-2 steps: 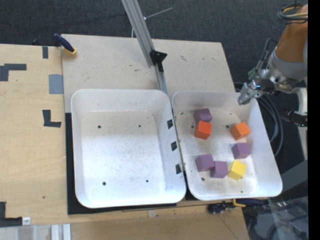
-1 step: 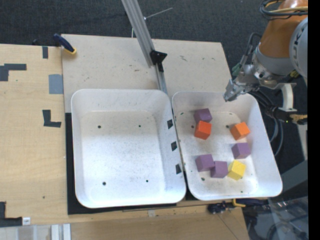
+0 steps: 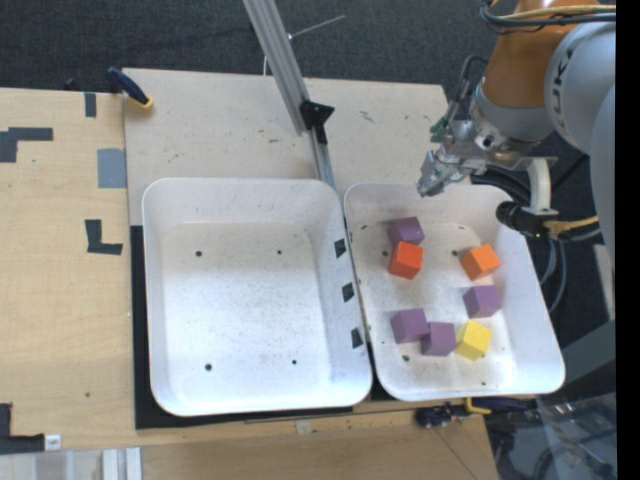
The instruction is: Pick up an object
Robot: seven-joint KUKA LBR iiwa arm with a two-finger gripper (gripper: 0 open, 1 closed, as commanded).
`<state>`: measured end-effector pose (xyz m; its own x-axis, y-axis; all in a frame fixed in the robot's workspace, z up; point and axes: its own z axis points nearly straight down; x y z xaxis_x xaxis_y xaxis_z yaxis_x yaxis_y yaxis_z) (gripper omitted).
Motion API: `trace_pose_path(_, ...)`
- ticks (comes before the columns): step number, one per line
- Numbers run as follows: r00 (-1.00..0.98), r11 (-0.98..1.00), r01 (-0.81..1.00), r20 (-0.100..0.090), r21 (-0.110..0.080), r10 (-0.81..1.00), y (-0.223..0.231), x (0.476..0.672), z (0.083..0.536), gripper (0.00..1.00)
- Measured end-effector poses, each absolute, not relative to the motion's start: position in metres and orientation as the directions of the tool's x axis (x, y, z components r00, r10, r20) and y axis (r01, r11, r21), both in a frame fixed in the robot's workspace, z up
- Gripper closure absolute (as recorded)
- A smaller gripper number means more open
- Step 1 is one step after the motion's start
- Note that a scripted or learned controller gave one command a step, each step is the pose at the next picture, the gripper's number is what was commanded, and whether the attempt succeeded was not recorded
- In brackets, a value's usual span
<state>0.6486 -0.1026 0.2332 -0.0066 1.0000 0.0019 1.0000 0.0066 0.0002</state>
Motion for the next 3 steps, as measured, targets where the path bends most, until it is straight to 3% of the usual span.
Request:
trace_pose_path(2, -0.007, 0.007, 1.0, 0.002, -0.001, 1.0, 0.006, 0.638, 0.249, 1.0)
trace_pose_path(3, -0.006, 0.006, 1.0, 0.001, -0.004, 1.0, 0.058, 0.63, 0.231, 1.0)
